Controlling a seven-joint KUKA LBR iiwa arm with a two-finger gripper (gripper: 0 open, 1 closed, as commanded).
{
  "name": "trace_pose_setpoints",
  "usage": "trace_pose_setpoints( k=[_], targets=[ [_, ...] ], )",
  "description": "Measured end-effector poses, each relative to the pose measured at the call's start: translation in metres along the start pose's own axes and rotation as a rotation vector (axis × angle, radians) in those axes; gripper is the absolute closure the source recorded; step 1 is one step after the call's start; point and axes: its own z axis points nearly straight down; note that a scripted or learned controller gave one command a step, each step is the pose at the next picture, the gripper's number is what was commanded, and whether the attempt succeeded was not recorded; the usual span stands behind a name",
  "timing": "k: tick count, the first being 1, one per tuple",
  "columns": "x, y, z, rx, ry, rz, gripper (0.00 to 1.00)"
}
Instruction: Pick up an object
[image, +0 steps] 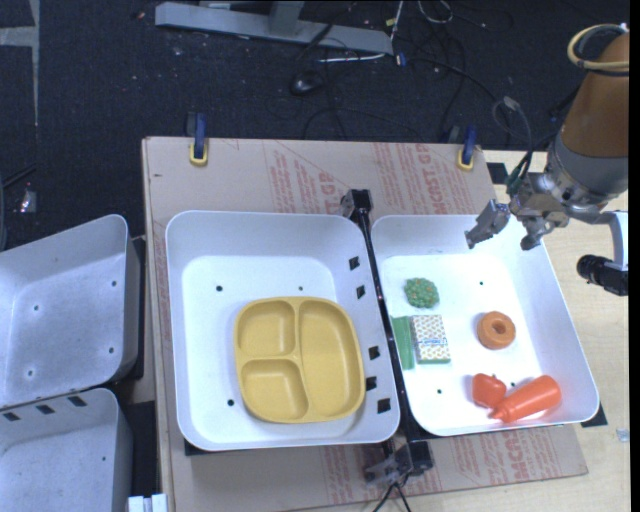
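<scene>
1. My arm (597, 110) enters from the right, orange band above the grey wrist; its upper part is cut off by the frame edge.
2. My gripper (510, 226) hovers over the far right corner of the right bin (455, 262). Fingers spread apart, nothing between them.
3. Below and left of the gripper, inside that bin: green bumpy ball (421, 292), then a patterned box (431, 338) touching a green block (404, 342).
4. Directly below the gripper: orange donut (496, 330). Further down: orange bottle (526, 399) touching a red object (487, 389), shape hard to make out.
5. Far left of the gripper: left bin (200, 250) holding a yellow divided tray (298, 358).
</scene>
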Motion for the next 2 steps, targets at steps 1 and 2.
trace_pose_setpoints(
  k=[1, 2],
  targets=[
    [0.000, 0.002, -0.007, -0.012, -0.002, -0.002, 0.00],
    [-0.005, 0.010, 0.051, -0.008, -0.001, 0.000, 0.00]
  ],
)
